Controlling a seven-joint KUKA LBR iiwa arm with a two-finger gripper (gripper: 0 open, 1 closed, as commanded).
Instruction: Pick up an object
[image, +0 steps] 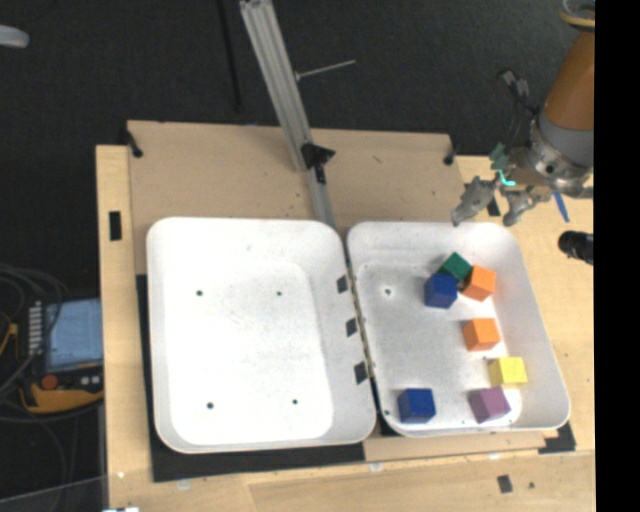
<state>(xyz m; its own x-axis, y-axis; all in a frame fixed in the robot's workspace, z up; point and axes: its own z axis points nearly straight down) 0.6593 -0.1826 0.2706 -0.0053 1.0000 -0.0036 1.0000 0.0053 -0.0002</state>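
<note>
Approach step: the gripper hovers over the far rim of the right bin, nothing yet picked.

Its fingers look spread apart with only air between them, so it holds nothing. The nearest candidates lie just below and nearer the camera: a green cube, a blue cube touching it and an orange cube beside them. Farther off sit another orange cube, a yellow cube, a purple cube and a second blue cube. Next, I judge, the gripper must centre over one cube and descend; the tight cluster leaves little finger room.
</note>
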